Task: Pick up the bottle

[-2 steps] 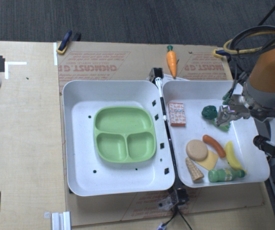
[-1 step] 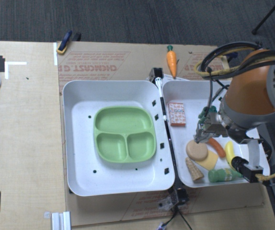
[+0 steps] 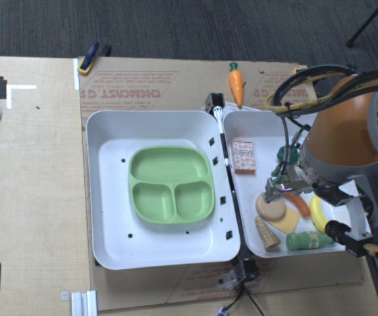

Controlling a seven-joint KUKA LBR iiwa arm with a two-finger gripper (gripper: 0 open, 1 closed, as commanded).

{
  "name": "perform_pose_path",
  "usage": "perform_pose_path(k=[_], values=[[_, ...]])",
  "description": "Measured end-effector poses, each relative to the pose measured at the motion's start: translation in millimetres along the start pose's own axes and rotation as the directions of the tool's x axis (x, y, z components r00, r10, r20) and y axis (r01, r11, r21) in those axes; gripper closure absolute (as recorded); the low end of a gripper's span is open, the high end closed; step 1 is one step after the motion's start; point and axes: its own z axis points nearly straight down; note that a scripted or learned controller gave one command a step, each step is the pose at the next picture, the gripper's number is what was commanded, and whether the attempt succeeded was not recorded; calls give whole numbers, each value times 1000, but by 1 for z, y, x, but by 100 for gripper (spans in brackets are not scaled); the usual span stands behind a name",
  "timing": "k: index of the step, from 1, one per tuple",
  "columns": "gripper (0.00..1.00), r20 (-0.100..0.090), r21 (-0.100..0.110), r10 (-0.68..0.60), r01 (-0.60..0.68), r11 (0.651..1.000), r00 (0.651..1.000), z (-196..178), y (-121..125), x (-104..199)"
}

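Note:
The bottle [image 3: 309, 241] is small and green, and it lies on its side against the front wall of the right bin [image 3: 258, 120]. My gripper [image 3: 276, 193] hangs below the orange band of the arm. It is over a round tan disc [image 3: 271, 209], up and to the left of the bottle and apart from it. Nothing shows held in the gripper. The arm's body hides the bin's far right part.
Around the bottle lie a yellow wedge [image 3: 288, 222], a tan cork-like piece [image 3: 267, 233], a banana [image 3: 317, 214] and an orange-red stick [image 3: 299, 205]. A small red box [image 3: 243, 157] lies farther back. The left bin holds a green divided plate [image 3: 172, 184]. A toy carrot [image 3: 235, 83] rests behind the bins.

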Motion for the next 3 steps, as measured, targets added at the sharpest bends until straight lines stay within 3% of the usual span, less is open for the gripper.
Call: perform_pose_path(k=[1,2,3], values=[[100,0,0,-220,220,975,975,10,13,89],[100,1,-1,-197,197,980,980,-20,21,145],[100,2,-1,-260,260,966,966,-13,29,196]])
